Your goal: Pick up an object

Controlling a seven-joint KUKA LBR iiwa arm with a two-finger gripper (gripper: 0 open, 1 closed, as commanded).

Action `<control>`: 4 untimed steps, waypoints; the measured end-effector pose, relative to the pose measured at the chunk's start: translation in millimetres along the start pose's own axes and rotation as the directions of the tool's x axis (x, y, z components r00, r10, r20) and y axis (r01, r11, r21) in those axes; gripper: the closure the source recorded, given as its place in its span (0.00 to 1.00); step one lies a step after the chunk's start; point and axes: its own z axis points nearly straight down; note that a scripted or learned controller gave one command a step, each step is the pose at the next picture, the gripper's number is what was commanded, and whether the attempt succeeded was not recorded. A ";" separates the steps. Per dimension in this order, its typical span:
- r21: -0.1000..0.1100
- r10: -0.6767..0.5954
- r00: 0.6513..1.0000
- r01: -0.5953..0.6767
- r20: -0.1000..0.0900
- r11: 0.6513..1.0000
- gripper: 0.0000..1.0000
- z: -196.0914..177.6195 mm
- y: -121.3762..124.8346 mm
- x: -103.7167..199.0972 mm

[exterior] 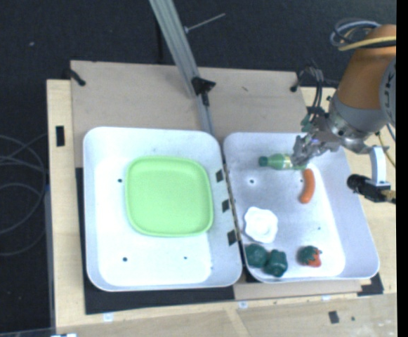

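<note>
- A small green bottle-like object (277,162) is seen lying on its side in the upper part of the right bin (354,220), its darker green end pointing toward the left bin (105,209); its paler body is blurred.
- The gripper (303,153) is positioned at the right end of that object, touching or just over it; whether the object is clasped cannot be told.
- The arm (364,83) is reached in from the upper right, its orange band held above the grey wrist, the wrist tilted down and leftward over the right bin's upper rim.
- Two white bins are counted, side by side on the bench (140,93).
- One light green square plate (168,196) is lain in the left bin.
- In the right bin five things are counted: the green bottle-like object, one orange sausage-shaped piece (307,186), one white lump (261,223), one dark green clump (266,258), and one small red and green piece (310,256).
</note>
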 end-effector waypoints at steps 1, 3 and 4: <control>0.001 0.000 1.000 0.000 0.000 1.000 1.00 2.9 -1.2 49.1; 0.000 -0.001 1.000 0.001 -0.001 1.000 1.00 -21.0 3.0 163.6; 0.001 0.000 1.000 0.000 0.000 1.000 1.00 -30.1 7.2 206.9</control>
